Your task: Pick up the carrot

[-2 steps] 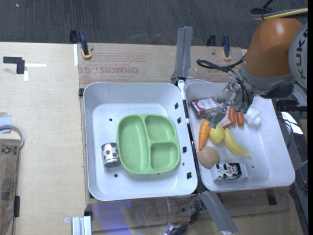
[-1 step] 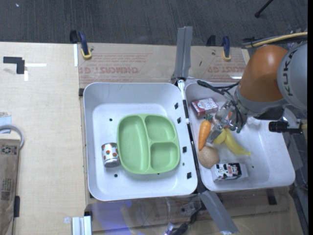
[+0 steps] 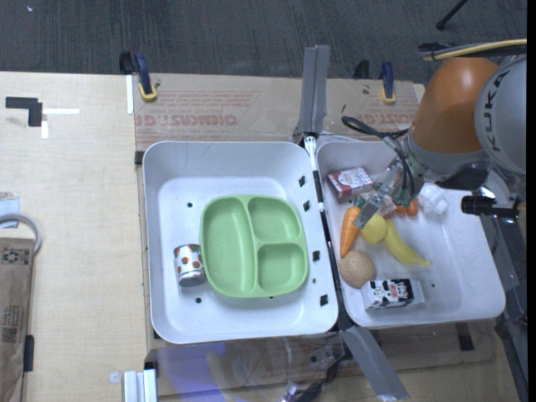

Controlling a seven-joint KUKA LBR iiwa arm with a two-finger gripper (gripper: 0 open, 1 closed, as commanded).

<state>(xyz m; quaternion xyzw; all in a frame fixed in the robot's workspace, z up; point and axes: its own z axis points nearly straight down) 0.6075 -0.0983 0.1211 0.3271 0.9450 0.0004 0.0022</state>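
Observation:
The carrot [image 3: 348,229] is orange and lies lengthwise near the left wall of the right bin [image 3: 469,300], its thick end pointing up toward the gripper. My gripper [image 3: 382,198] hangs low over the upper middle of that bin, just up and to the right of the carrot's thick end and very close to it. The wrist and cables hide the gripper's tips. Nothing can be seen held in it.
Around the carrot lie a red-and-white box [image 3: 350,181], a yellow lemon [image 3: 374,229], a banana [image 3: 405,249], a tan ball [image 3: 358,268] and a cow-print carton [image 3: 390,292]. The left bin [image 3: 167,191] holds a green divided plate [image 3: 254,245] and a small can [image 3: 189,264].

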